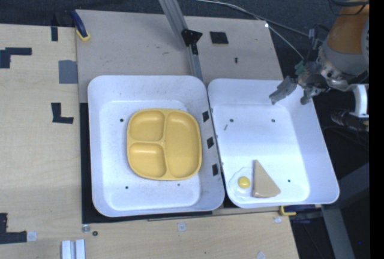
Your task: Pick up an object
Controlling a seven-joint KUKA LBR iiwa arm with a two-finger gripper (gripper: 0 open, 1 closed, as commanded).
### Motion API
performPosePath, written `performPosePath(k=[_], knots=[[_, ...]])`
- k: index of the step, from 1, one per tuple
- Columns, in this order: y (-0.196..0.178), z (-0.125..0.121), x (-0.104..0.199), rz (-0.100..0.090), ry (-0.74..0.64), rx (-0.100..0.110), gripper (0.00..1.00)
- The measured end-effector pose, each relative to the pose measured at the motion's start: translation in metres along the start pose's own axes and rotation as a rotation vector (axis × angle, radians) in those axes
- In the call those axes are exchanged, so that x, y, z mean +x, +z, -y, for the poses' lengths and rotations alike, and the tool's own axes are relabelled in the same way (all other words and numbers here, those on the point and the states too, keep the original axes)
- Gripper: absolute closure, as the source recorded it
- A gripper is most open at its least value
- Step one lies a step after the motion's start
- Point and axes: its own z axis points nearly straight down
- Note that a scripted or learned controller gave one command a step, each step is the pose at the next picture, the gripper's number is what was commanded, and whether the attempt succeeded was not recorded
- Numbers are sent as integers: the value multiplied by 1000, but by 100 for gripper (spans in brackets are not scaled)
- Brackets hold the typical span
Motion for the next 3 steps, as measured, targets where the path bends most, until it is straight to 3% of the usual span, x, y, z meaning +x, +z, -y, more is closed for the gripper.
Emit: performPosePath(k=[2,3], knots=[[113,12,-5,-1,1,2,0],[98,11,-5,0,-1,-3,100]])
